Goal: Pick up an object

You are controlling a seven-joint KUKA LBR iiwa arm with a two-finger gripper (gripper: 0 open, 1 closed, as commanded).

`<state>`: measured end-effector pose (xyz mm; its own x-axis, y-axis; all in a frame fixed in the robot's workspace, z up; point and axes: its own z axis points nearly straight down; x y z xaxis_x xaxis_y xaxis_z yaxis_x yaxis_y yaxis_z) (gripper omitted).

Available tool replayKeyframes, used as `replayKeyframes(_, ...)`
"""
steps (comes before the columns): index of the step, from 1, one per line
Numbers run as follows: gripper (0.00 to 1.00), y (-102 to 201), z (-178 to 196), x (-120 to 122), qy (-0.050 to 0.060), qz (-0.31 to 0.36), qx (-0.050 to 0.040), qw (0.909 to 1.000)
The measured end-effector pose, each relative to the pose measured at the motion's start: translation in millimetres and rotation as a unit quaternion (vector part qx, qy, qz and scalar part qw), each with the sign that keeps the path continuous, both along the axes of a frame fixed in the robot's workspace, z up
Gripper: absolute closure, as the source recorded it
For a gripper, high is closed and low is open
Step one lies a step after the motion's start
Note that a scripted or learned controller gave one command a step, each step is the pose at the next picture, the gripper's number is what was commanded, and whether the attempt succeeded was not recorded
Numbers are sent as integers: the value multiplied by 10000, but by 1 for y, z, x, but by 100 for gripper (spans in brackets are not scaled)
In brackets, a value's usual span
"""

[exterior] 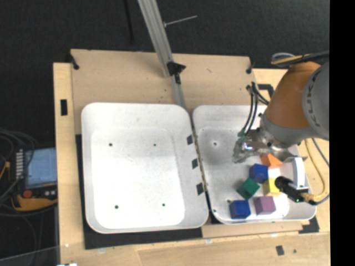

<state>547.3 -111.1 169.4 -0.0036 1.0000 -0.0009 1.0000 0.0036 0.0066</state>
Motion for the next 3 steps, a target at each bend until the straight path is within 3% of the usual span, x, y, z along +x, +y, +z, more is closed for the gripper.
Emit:
replayKeyframes(1,100,2,64,5,-13,2,-3,10000)
replayKeyframes(2,100,1,94,6,8,9,1,10000)
replayKeyframes(3,100,61,98,3,25,24,12,10000)
